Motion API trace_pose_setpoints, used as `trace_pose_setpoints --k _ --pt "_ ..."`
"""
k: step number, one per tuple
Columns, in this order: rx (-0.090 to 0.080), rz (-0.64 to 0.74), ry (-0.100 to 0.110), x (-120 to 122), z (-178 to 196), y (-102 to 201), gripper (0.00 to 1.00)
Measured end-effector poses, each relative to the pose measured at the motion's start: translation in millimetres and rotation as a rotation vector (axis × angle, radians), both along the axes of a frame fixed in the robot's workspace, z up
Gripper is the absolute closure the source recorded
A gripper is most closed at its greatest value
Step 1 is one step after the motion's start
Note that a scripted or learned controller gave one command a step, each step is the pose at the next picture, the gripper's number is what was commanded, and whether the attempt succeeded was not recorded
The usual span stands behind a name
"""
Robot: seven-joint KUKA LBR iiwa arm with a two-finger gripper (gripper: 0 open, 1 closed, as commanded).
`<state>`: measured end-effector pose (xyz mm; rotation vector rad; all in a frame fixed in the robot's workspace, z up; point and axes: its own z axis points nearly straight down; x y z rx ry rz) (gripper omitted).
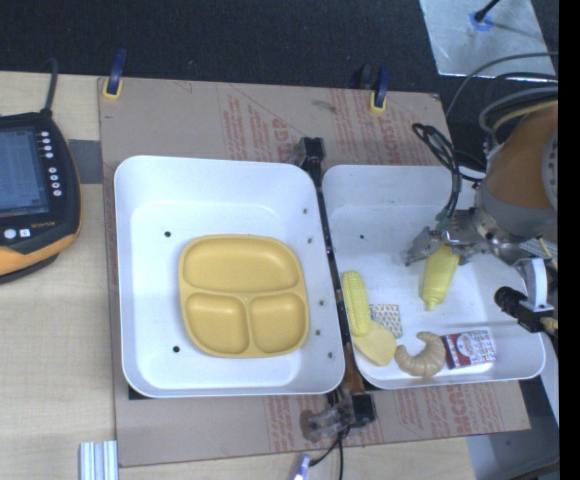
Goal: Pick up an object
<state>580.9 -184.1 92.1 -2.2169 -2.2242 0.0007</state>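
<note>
Mustard bottle (438, 277) hangs clenched between the fingers of the gripper (443, 244) over the right bin (390, 193), beside the left bin's (140, 268) yellow tray (242, 295).

Arm casing (515, 208): grey, rounded, coming in at the right edge.
Band (522, 158): there's the orange, broad and curved, above the wrist.
Cables (448, 163): black, looping along the arm's left side.
Gripper (440, 247): dark metal, two thin splayed fingers.
Side fitting (525, 308): black and white block at right.
</note>
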Motion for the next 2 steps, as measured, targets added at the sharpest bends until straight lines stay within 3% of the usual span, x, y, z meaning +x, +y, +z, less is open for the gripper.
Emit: trace_pose_setpoints --k 1,2 --pt "0.001 0.004 0.002 -0.1 10.2 -0.5 1.00" --pt "0.002 0.002 -0.001 34.0 100.8 96.7 1.00"
